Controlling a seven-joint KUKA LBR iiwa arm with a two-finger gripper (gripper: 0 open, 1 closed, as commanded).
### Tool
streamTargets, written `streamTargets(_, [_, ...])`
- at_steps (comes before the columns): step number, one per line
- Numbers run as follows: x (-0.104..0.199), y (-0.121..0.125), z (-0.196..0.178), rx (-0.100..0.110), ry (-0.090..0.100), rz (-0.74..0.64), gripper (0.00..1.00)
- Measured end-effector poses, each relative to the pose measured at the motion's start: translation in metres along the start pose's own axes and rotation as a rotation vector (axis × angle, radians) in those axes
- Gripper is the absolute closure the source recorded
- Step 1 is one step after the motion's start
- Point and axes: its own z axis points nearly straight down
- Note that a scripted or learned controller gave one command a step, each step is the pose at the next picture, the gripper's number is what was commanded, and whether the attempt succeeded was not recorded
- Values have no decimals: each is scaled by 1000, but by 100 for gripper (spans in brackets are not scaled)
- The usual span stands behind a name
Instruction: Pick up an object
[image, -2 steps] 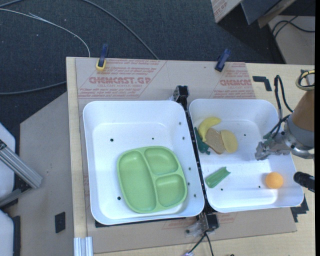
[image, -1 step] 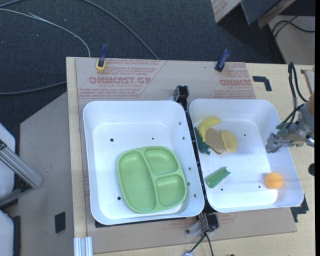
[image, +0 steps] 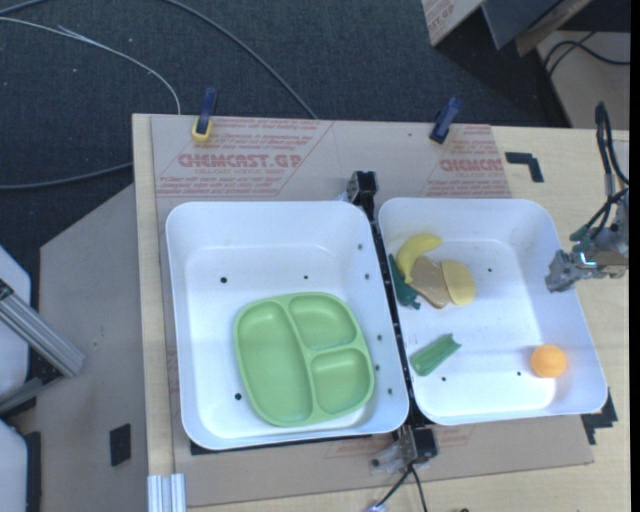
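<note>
The small round orange ball (image: 547, 361) looks light and prone to rolling, best pinched across its middle; the gripper (image: 572, 268) state cannot be told.

Pale green divided plate (image: 303, 357) in white left bin (image: 190, 300); white right bin (image: 520, 215) has yellow banana (image: 416, 247), tan and yellow pieces (image: 443, 283), green item (image: 434, 354), orange ball (image: 547, 361), possibly fruit.

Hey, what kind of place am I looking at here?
Likely a robotics lab bench set up for picking trials: two white bins clamped side by side on a board, toy food in the right bin, a green divided plate in the left, cables across the floor.
</note>
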Motion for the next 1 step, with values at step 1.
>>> streamTargets(1, [55,-3,-12,7,7,-5,100])
